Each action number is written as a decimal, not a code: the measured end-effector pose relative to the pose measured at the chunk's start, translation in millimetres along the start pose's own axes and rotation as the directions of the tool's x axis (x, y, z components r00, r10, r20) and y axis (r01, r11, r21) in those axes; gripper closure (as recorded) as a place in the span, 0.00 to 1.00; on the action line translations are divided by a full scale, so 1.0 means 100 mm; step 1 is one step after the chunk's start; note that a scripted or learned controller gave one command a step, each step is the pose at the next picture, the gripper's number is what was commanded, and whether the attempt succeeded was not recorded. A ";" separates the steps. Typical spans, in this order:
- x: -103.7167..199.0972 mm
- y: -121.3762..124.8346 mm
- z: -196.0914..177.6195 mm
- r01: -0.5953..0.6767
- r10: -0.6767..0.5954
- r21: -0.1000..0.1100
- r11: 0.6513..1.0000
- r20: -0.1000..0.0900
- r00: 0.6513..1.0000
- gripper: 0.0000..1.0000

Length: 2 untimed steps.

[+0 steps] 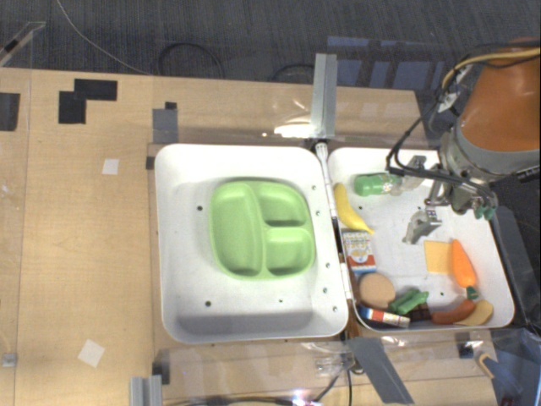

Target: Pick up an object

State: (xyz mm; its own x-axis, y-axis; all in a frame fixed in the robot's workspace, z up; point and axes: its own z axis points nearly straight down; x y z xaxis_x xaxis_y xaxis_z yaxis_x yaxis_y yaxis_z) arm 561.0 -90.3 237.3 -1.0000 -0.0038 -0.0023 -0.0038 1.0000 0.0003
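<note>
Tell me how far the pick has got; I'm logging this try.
Done: the arm has reached over the right bin. In hand: nothing visible; the gripper hangs above bare bin floor. Left: the banana, carrot and green bottle lie in the bin, none lifted.

Wooden bench [76,252], dark carpet floor [211,15].

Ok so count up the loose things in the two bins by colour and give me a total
Green: 3 (divided plate, bottle, small piece)
Yellow: 2 (banana, flat square)
Orange: 1 (carrot)
Tan: 1 (round piece)
Mixed colours: 3 (small carton, marker, brown-and-tan piece)
Total: 10
</note>
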 end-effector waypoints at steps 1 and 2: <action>0.34 -0.51 1.17 0.215 -0.215 -0.004 0.977 -0.008 0.977 0.00; 0.54 -0.93 1.47 0.192 -0.193 0.010 0.981 0.023 0.981 0.00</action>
State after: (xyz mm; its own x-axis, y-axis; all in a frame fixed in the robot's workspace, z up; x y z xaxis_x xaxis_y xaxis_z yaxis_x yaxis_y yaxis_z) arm 507.7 -183.9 90.6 -0.9802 -0.1963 -0.0250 -0.1961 0.9805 -0.0104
